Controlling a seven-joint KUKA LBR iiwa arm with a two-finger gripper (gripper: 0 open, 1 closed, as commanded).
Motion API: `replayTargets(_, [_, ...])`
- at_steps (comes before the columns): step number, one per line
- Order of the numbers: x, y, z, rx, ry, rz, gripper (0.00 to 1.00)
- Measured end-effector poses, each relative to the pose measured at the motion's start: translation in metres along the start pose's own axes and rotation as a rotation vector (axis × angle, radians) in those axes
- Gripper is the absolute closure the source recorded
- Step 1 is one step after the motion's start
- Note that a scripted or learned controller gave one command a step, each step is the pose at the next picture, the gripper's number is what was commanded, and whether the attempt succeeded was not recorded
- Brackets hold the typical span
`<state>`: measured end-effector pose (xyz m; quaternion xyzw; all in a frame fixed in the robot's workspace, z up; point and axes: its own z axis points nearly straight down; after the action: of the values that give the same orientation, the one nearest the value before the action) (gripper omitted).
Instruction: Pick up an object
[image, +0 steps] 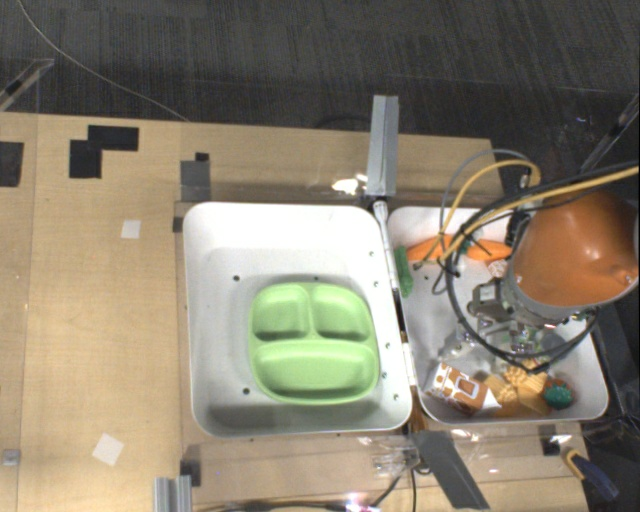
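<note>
My gripper (512, 338) hangs low over the middle of the right bin (432, 330), under the orange band of the arm (575, 250); cables and the wrist hide its tips. Just below it lie a brown and white packet (458, 388), a tan lumpy toy (520, 385) and a small teal object (560, 396) along the bin's front wall. An orange item (470, 250) sits at the back of the same bin, partly behind the cables. A green stick (402, 270) lies by the bin's left wall.
The left bin (215, 300) holds a green divided plate (314, 342) in its middle. A metal post (382, 150) stands behind the seam between the bins. Yellow and black cables (470, 195) loop over the right bin's back.
</note>
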<state>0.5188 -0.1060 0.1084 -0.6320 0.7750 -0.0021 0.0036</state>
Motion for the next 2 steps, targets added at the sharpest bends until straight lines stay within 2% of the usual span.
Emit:
replayTargets(1, [-0.008,0.027,0.016,0.017,0.001,0.038,0.0])
replayTargets(2, [-0.011,0.032,0.002,0.001,0.0,-0.119,0.0])
